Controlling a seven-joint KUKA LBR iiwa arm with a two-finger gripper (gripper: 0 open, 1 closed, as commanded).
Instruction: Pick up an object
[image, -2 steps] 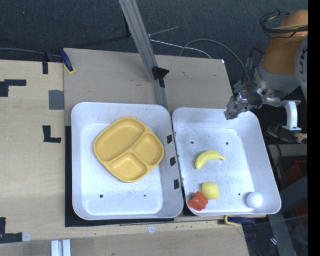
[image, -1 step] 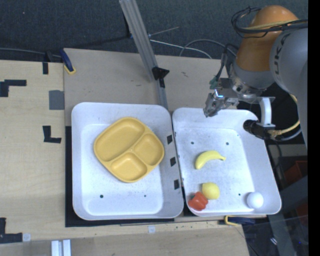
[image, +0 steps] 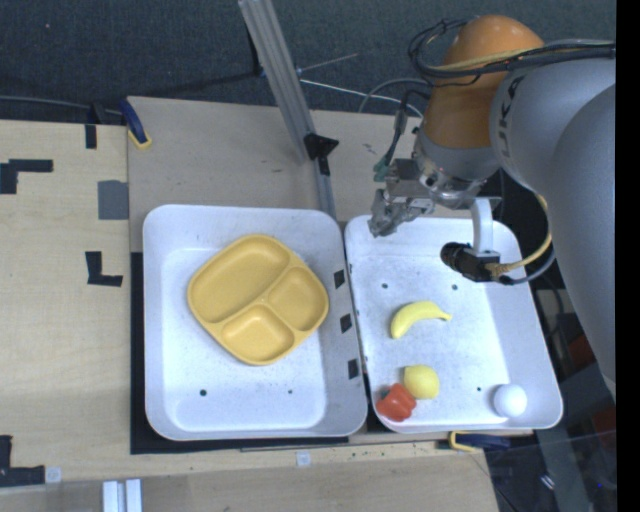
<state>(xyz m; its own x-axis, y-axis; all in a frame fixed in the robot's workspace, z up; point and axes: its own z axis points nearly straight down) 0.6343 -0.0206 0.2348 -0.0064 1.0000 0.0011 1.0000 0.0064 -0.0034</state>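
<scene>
Yellow banana (image: 419, 319), lemon (image: 422, 381), red tomato (image: 397, 403), white ball (image: 510, 400) loose in right bin (image: 455, 285).

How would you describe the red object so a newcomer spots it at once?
Start at the right-hand shallow white bin and go to its near left corner. The small red rounded object sits there, touching a yellow lemon-shaped object; it is the only red thing in the bin.

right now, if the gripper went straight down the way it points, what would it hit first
Probably the bare floor of the right bin near its far-left corner; the gripper hangs above that spot, well clear of the banana. Depth is uncertain.
</scene>
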